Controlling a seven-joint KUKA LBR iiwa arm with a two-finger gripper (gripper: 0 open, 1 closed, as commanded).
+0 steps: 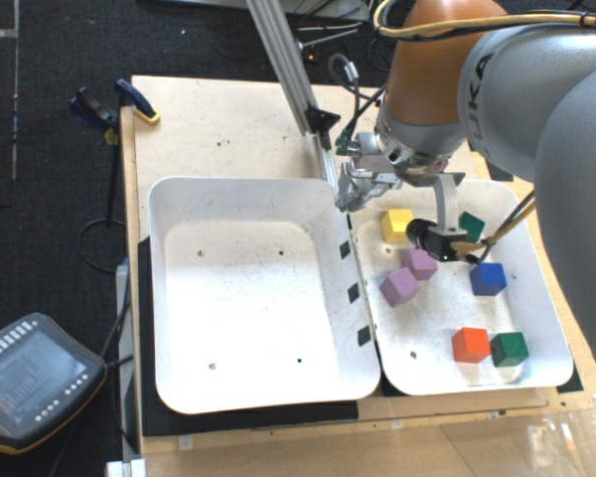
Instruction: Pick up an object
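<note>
Reaching in from the right of the camera view, the grey arm (pixel 536 78) with its orange band (pixel 432 43) is shown above the right bin (pixel 546 366), with the gripper (pixel 356 195) positioned at that bin's upper left corner, close to the divide between the two bins. Whether the gripper is parted or closed cannot be told from this view, and no object is seen between its tips. A yellow block (pixel 396 226) is seen just to the right of the gripper and slightly below it, lying on the bin floor. Two purple blocks are found below and to the right of the gripper: the upper purple block (pixel 421 263) and the lower purple block (pixel 399 286), placed near one another. Farther right of the gripper, a green block (pixel 471 228) is partly hidden behind a black fitting (pixel 429 238) hanging from the wrist, and a blue block (pixel 488 278) lies below it. Well below and to the right of the gripper, an orange block (pixel 470 345) and a second, dark green block (pixel 510 348) are set just beside each other near the bin's lower edge. The left bin (pixel 179 207) extends to the left of and below the gripper. A handheld control pendant (pixel 30 381) rests off the bench, far to the lower left.
</note>
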